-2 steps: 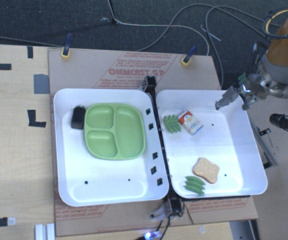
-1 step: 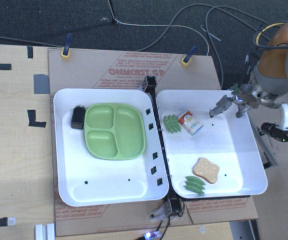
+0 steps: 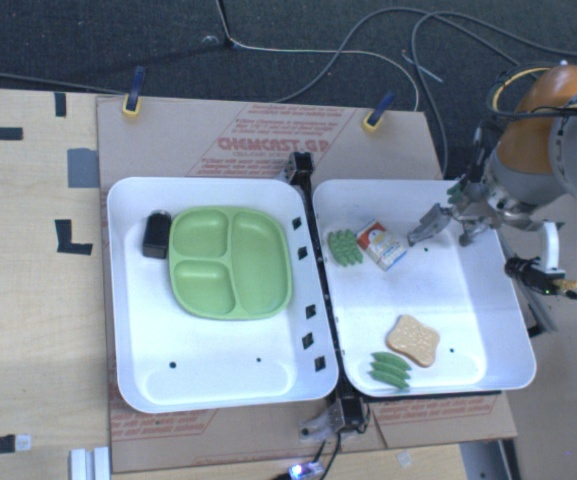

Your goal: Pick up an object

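The right bin (image 3: 468, 298) holds a small red and white carton (image 3: 380, 245), a ridged green piece (image 3: 345, 247) beside it, a toast slice (image 3: 413, 339) and a green pea pod (image 3: 390, 370) near the front. My gripper (image 3: 436, 222) hangs over the bin's far right part, its grey fingers pointing left toward the carton and a short way from it. Nothing sits between the fingers, which look spread.
The left bin (image 3: 138, 358) carries a green divided plate (image 3: 231, 262) and a black block (image 3: 156, 235) at the plate's left. A black divider strip (image 3: 313, 288) runs between the bins. Cables (image 3: 388, 28) lie on the dark floor behind the bench.
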Robot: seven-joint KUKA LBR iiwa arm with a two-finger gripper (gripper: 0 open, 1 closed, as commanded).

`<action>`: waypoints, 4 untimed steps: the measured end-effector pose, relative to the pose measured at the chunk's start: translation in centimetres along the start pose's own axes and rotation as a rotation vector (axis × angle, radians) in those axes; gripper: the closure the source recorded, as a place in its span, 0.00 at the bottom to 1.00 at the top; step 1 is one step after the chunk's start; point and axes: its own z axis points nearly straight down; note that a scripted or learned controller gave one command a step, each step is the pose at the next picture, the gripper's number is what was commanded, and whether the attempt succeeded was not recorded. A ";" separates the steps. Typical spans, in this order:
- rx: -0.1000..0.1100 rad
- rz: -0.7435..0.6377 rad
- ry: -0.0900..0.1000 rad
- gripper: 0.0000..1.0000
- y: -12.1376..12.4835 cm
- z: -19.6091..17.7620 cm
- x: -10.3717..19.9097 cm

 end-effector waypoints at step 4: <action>-0.008 0.000 -0.001 1.00 1.4 -13.3 -0.3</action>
